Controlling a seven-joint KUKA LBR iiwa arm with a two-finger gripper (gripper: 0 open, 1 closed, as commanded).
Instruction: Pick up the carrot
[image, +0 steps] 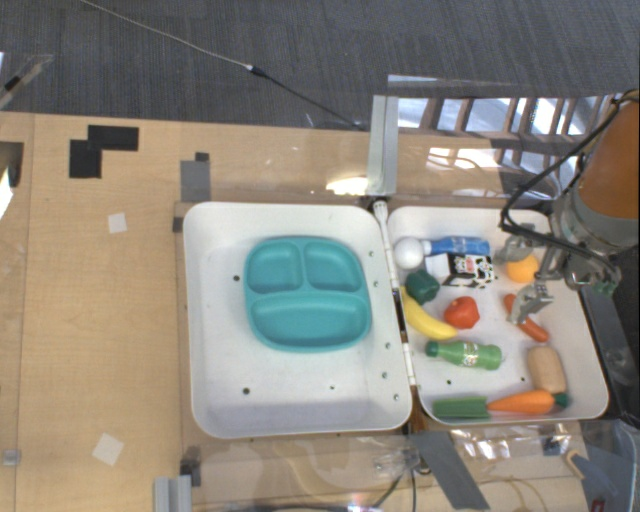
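Note:
The carrot (520, 403), orange with a green stub at its right end, lies along the front wall of the right bin (598, 385). My gripper (533, 302) hangs over the bin's right side, well behind the carrot and apart from it. Its fingers look open, standing over a small red-orange piece (536, 330) that they partly hide. Nothing is held between them.
The right bin also holds a green cucumber (460, 408) left of the carrot, a tan bread roll (547, 367), a green bottle (465, 354), a banana (428, 320), a tomato (461, 312), an orange fruit (520, 267) and a white ball (408, 252). A teal divided plate (306, 292) sits in the left bin.

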